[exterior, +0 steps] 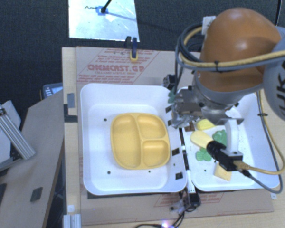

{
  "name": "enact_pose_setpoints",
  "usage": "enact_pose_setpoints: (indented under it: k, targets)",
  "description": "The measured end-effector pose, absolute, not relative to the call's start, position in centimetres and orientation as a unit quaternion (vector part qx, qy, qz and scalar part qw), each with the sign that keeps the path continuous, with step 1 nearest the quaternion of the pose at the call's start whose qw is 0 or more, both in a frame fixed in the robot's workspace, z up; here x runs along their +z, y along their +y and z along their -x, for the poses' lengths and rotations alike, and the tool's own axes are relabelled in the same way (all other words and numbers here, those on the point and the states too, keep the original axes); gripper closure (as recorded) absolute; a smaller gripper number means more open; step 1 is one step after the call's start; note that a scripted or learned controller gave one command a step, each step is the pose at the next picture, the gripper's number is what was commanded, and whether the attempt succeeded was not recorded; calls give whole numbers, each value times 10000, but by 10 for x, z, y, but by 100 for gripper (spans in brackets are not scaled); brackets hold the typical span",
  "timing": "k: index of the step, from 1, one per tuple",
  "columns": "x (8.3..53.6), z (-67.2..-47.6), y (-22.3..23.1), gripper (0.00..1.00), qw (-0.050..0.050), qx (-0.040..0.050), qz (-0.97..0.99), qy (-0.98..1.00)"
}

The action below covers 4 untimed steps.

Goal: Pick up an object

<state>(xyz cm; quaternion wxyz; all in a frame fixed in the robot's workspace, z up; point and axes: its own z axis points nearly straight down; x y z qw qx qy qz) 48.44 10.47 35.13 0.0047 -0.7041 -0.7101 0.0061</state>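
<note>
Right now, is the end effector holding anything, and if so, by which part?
Cannot be told. The end effector sits low at the right bin's left edge, beside yellow and green pieces, but the arm's orange band hides any contact.

Two shallow white bins sit side by side on a tabletop (47, 127). The left white bin (92, 170) holds a yellow three-compartment plastic tray (140, 140) at its centre. The right white bin (261, 148) holds small yellow and green plastic pieces (206, 144) at its 9 o'clock side, under the grey robot arm (237, 56).
</note>
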Motion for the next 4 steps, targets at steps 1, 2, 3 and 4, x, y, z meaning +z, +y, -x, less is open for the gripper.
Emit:
enact_pose_setpoints:
  k: [1, 2, 3, 4]
  targets:
    - [488, -499, 134, 100, -40, -81, 7041, -7100]
    - [516, -487, 163, 100, -9, -25, 7043, -7099]
    - [536, -487, 168, 100, -7, -18, 7048, -7094]
    - [535, -486, 190, 100, 0, -13, 7042, -7100]
